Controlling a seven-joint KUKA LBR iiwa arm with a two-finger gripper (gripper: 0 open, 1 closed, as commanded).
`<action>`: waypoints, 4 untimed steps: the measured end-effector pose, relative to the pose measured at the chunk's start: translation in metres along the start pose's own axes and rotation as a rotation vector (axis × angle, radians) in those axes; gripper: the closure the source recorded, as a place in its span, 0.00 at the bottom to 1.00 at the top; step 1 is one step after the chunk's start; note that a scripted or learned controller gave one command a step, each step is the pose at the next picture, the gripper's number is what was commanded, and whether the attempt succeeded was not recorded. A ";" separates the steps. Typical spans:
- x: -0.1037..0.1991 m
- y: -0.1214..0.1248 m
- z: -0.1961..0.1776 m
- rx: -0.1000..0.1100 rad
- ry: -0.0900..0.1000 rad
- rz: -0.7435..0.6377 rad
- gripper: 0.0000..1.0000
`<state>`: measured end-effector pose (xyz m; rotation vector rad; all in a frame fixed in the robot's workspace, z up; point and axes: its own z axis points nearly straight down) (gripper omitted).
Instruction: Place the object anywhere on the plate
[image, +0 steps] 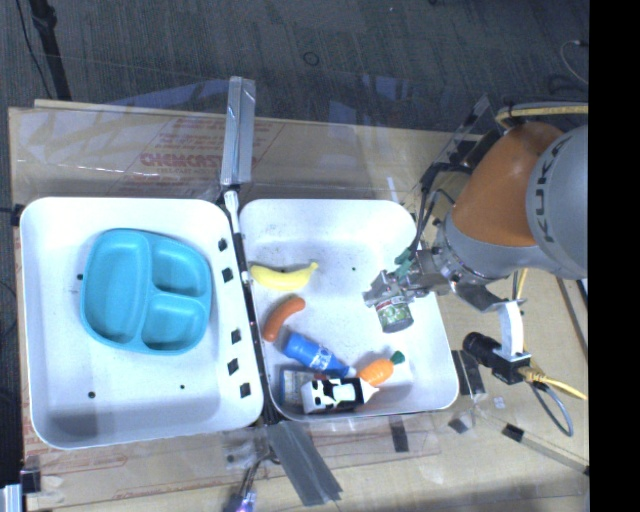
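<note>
Station: table with two white bins; I am operating the arm remotely from the overhead camera.

Left bin (60, 400): one blue plate (145, 290), three compartments, lying flat toward the bin's upper half. This is the destination.

Right bin (345, 215): yellow banana (283, 274) near the divider; orange sausage-shaped piece (281, 316) just below it; blue bottle (310, 352) on its side; a black-and-white carton (332, 394) against the lower wall; a carrot (378, 372) beside it.

Gripper (392, 296): at the right bin's right side, above the floor. A small jar-like object (396, 315), greenish with a pale cap, sits right at the fingertips. It appears to be held, but the view is too coarse for me to tell how far the fingers are closed or whether they truly clamp it.

Handling estimate, small jar: rigid, light, probably smooth-sided and so liable to slip or swing in a two-finger pinch. I judge the best hold to be across the body just under the cap, squarely, not on the cap's edge. It hangs tilted, so a low release onto one of the plate's compartments seems safer than a drop, since a round body may roll.

Remaining: carry across the divider to the plate.
</note>
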<state>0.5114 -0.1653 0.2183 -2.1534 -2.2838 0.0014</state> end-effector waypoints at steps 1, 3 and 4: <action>0.078 0.001 -0.032 -0.002 -0.001 -0.101 1.00; 0.212 0.076 0.028 0.002 -0.001 -0.038 1.00; 0.212 0.076 0.028 0.002 -0.001 -0.038 0.00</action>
